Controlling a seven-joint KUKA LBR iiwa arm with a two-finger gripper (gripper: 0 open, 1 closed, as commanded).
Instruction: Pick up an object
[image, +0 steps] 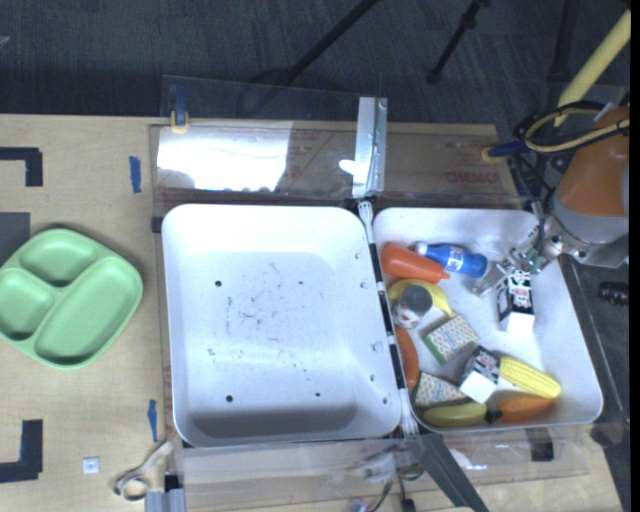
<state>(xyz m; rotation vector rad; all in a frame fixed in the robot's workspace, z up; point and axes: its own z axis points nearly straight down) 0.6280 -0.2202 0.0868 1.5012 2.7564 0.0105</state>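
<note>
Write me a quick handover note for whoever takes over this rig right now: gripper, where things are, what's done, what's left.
Gripper: over the right bin, upper right part, close above its floor; nothing seen between its fingers.
Objects: all in the right bin, including a blue-and-white bottle, an orange carrot, a yellow corn cob and a banana near the front wall.
Left bin: bare floor showing.
Done: no pick yet.
Left: grasp one object and lift it.

Wooden bench (80, 420), dark carpeted floor (200, 40)
</note>
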